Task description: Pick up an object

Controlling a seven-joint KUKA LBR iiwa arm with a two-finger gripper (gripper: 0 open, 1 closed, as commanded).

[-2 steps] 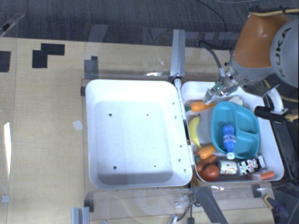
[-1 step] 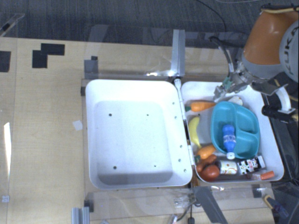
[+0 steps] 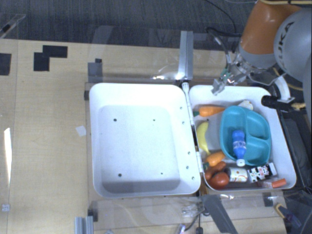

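1. Far to the left of the hand we see the left bin (image 3: 139, 138), white and shallow, sitting on the bench (image 3: 44, 130); a metal divider post (image 3: 186, 57) rises at its far right corner.
2. Just right of that, the right bin (image 3: 285, 145) holds all the objects, and it lies below and slightly left of the hand.
3. Nearest the hand, down and to its left, we see an orange carrot-like piece (image 3: 212, 110) lying along the bin's far side.
4. Below that, a yellow banana-shaped item (image 3: 202, 136) lies against the bin's left wall, well below the hand.
5. Further from the hand, at the bin's near left corner, we find a smaller orange piece (image 3: 215, 158) and a dark red round item (image 3: 219, 179).
6. Directly below the hand sits a teal divided dish (image 3: 253, 128), tilted, with a blue bottle (image 3: 238, 143) in it.
7. Along the near edge, small black-and-white packets (image 3: 256, 173) lie beside a thin orange-red stick (image 3: 278, 183).
8. The hand (image 3: 225, 80) hangs above the bin's far rim, touching none of the objects; it is small and blurred, so we cannot tell whether it is spread or pressed together.
9. The grey arm (image 3: 292, 38) with its orange band (image 3: 261, 23) comes in from the upper right.
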